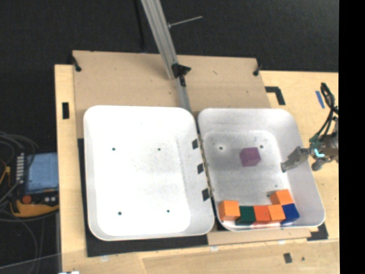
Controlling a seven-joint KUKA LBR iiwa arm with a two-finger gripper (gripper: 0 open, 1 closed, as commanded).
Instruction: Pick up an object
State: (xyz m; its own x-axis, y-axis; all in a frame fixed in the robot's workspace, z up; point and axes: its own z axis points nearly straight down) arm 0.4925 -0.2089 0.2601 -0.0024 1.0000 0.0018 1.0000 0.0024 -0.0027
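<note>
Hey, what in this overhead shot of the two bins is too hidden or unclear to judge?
- Gripper: small and blurred at the right bin's rim; finger state unreadable.
- Arm: cut off by the camera view's right edge.
- Blocks along the near wall: packed together, exact count and stacking unclear.
- Purple block: soft-edged; shape details unresolved.

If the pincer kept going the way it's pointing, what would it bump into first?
Probably the purple block. The pincer sits at the right bin's right side and points left across it, and that block lies first in its line. Its height isn't clear from above, so it might pass over the block.
</note>
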